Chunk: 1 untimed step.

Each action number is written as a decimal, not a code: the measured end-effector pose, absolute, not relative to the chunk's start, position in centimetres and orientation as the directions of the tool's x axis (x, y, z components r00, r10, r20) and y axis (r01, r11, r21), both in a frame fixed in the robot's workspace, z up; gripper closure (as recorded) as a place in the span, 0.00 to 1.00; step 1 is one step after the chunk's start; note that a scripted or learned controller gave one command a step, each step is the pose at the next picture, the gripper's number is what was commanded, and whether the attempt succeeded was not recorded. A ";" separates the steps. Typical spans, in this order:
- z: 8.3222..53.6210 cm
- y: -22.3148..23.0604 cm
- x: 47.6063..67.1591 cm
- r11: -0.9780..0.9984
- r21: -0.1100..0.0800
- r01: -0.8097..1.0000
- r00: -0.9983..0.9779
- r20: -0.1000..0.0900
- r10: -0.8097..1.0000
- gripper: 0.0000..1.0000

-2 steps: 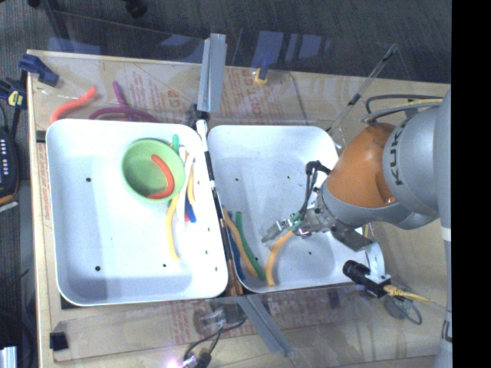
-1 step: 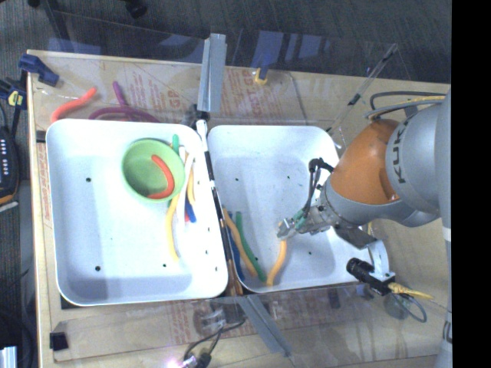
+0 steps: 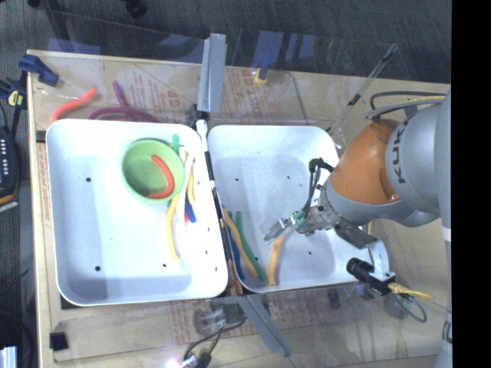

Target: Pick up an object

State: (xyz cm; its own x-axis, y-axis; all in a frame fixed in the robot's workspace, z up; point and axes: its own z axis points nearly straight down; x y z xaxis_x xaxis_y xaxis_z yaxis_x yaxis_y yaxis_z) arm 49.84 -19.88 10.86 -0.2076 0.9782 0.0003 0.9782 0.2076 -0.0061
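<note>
My gripper [image 3: 285, 227] hangs low over the right bin [image 3: 261, 148], near its front middle, with the grey arm and its orange band [image 3: 367, 175] behind it to the right. An orange-yellow stick [image 3: 273, 261] lies on the bin floor directly under the gripper tip, running toward the front wall; whether it is touched or held I cannot tell. Several more sticks, orange, green and blue [image 3: 242, 248], lie along the right bin's left wall. In the left bin [image 3: 84, 228] sits a green bowl [image 3: 146, 167] with a red curved piece [image 3: 163, 181] inside it.
Yellow, green and blue sticks [image 3: 181, 202] lie beside the bowl near the left bin's right wall. On the bench behind the left bin lie an orange piece [image 3: 73, 104] and a purple hose [image 3: 123, 114]. A metal bar [image 3: 211, 71] stands between the bins at the back.
</note>
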 end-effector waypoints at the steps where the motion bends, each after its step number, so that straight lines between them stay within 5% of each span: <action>1: 9.4 -16.2 48.1 0.187 0.003 0.982 -0.187 -0.005 0.982 0.00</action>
